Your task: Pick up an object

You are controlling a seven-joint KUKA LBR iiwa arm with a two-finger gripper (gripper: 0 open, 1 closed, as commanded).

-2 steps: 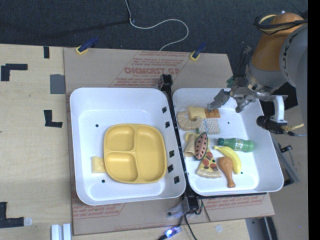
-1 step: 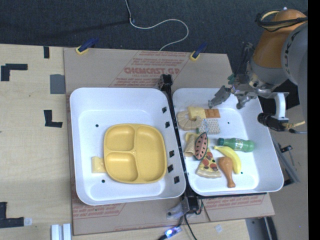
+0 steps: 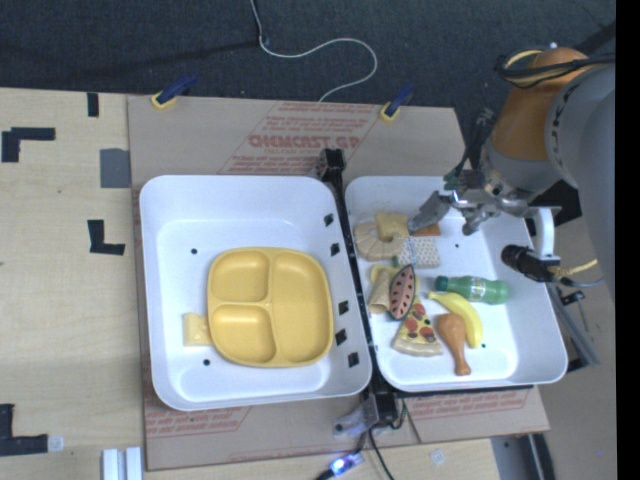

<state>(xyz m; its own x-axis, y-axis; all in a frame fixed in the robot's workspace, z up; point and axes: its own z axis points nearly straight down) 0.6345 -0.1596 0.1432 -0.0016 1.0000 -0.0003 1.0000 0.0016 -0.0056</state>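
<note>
The right bin (image 3: 530,363) holds several toy foods. A beige ring-shaped pastry (image 3: 384,236) lies at its far left, with a speckled cracker (image 3: 423,254) beside it. Below them are a watermelon slice (image 3: 402,291), a pizza slice (image 3: 415,336), a brown drumstick (image 3: 453,340), a banana (image 3: 461,315) and a green bottle (image 3: 472,289). My gripper (image 3: 448,218) hovers over the bin's far part, just right of the pastry, open with nothing between its fingers. A small orange piece (image 3: 426,230) peeks out under the left finger.
The left bin (image 3: 170,218) holds a yellow divided plate (image 3: 270,306) with a pale yellow block (image 3: 195,328) at its left edge. Black clips run along the wall between the bins (image 3: 345,268). The arm's grey and orange body (image 3: 540,118) fills the upper right.
</note>
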